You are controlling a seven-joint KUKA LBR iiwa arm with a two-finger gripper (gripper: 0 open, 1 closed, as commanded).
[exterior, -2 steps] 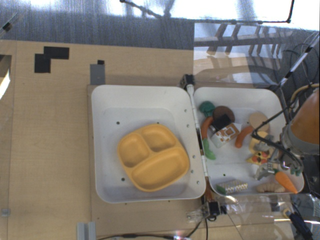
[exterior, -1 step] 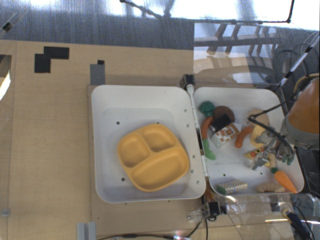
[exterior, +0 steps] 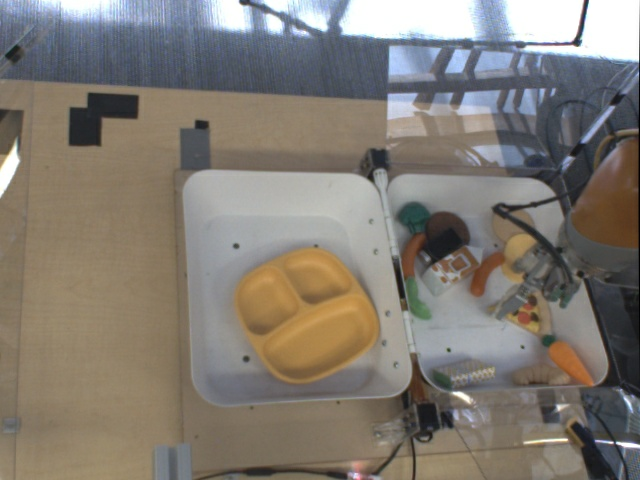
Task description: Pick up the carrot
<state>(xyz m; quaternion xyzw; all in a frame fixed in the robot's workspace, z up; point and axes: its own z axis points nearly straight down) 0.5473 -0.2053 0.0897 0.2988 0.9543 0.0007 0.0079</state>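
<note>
Grey arm point(exterior: 600, 208) reaches in from your right, wrist angled down-left over right bin point(exterior: 598, 353). Gripper point(exterior: 515, 303) hangs low above pizza slice toy point(exterior: 528, 316); you cannot tell jaw state, nothing seen between them. Carrot point(exterior: 567, 359) lies near bin's front right corner, apart from gripper. Left bin point(exterior: 210, 268) holds yellow divided plate point(exterior: 305, 313). Right bin also holds small box point(exterior: 448, 266) and green-tipped toy point(exterior: 414, 273).
</note>
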